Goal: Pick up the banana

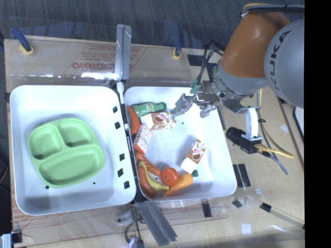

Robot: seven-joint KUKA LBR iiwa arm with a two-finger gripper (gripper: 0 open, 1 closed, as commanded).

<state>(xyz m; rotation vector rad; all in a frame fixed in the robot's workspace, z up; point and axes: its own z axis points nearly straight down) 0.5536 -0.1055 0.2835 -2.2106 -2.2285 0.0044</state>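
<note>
Presently we record the gripper (191, 107) over the far part of the right bin (220, 187), hanging below the grey arm (284, 50) with its orange band, which enters from the right. Its two fingers stand spread apart: one metal finger (181, 105) points left toward a small carton, the other sits to its right near the bin's far right corner. We see nothing between them.

We find the banana (153, 182) at the near left corner of the right bin, well apart from the gripper. It lies in a cluster of toy food: a red tomato (168, 176) touches it on its right, an orange carrot (179, 184) lies just right of the tomato, and a red-orange piece curves around its left side against the bin wall.

Further items in the right bin: a green bottle (149, 108) lying on its side at the far left, a printed carton (163, 121) just beside it and close to the left finger, a second carton (143, 138) along the left wall, and a third carton (195, 152) tilted toward the right side, with a white block (188, 165) touching its near end.

The left bin (20, 190) holds a green divided plate (65, 151) with three compartments, lying flat on the bin floor
</note>
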